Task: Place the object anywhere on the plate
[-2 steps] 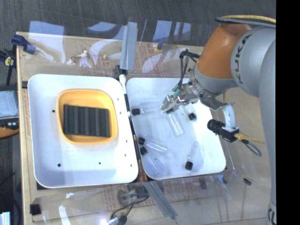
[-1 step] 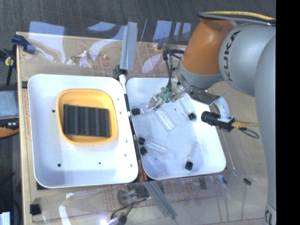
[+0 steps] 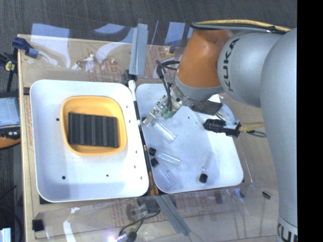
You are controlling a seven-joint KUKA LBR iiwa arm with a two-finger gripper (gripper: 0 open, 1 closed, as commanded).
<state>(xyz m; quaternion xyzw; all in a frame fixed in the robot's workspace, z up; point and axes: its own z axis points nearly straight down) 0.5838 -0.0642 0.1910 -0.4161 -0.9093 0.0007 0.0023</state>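
Clear plastic tubes (image 3: 169, 158) with black caps are lying loose near the front edge of the right bin (image 3: 229, 170), none on the yellow plate (image 3: 93, 107) yet, which is sitting in the left bin (image 3: 45, 175) holding a black ridged block (image 3: 94, 130). Gripper (image 3: 164, 110) is hanging at the right bin's far-left corner; cannot tell its opening or any hold.

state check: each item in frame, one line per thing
plate: flat in the left bin, a dark ribbed block on it
left bin: holds the plate
right bin: holds several clear tubes with black caps, lying loose
clear tube: lying flat below the gripper
gripper: low over the right bin's upper left
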